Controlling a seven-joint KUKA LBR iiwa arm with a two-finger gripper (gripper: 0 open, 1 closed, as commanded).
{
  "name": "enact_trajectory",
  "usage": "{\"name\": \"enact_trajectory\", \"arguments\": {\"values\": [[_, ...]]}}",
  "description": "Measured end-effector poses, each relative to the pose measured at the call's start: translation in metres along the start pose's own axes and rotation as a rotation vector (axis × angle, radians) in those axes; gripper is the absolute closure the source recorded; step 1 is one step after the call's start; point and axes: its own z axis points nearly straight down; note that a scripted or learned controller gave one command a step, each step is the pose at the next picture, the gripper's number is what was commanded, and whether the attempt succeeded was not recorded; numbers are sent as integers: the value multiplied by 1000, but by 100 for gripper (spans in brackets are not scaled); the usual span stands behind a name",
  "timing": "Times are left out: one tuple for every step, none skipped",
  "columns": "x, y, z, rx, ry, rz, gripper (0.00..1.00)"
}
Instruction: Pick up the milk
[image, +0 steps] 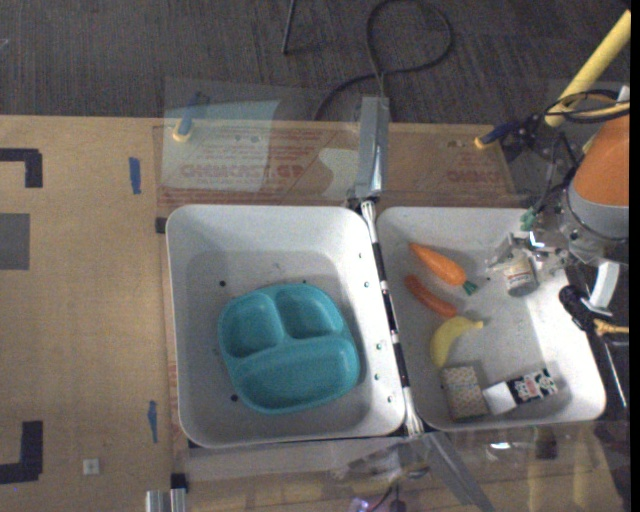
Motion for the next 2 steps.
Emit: {"name": "enact_trajectory", "arguments": {"values": [[17, 47, 5, -1, -1, -72, 0], [22, 52, 41, 2, 3, -158, 0]]}}
